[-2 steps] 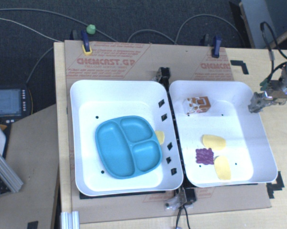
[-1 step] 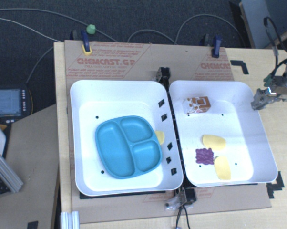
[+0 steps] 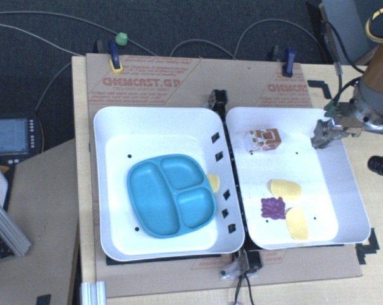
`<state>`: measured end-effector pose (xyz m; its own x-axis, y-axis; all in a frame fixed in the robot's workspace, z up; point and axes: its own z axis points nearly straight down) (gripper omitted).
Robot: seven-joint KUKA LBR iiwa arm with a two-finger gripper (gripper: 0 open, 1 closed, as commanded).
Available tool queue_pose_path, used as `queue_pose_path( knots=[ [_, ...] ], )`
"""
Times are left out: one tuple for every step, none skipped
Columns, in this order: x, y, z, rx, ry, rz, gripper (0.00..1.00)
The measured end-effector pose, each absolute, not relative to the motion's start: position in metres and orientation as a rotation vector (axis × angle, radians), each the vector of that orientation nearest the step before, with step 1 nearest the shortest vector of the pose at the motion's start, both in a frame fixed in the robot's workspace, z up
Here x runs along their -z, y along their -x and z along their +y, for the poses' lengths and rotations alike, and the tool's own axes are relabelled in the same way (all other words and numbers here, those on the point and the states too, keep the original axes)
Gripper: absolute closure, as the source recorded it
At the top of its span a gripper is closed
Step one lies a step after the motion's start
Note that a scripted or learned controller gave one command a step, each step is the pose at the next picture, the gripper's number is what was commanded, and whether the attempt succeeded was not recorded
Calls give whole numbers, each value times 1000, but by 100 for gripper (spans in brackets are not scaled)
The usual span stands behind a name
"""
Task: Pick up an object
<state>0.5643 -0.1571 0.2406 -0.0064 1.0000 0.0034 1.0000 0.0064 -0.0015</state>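
Observation:
The right bin (image 3: 344,170) holds a brown and white block (image 3: 264,140) near its back, a yellow oval piece (image 3: 285,188), a purple bunch (image 3: 273,208) and a second pale yellow piece (image 3: 297,223) near the front. My gripper (image 3: 323,135) hangs over the bin's back right corner, well to the right of the brown and white block. Nothing shows between its fingers.
The left bin (image 3: 109,145) holds a blue divided tray (image 3: 172,194) with a small yellow piece (image 3: 213,183) tucked at its right edge. Clamps (image 3: 115,61) and cables lie along the back of the board. A small screen (image 3: 9,136) stands at far left.

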Motion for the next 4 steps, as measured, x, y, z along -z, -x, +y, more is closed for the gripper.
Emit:
queue_pose_path(
  knots=[
    [-230,-564,-97,1,2210,-2226,100],
    [-220,-555,-41,0,2210,-2225,100],
    [-212,-549,15,-1,2210,-2225,100],
    [-210,-547,61,0,2211,-2226,100]
  ],
)
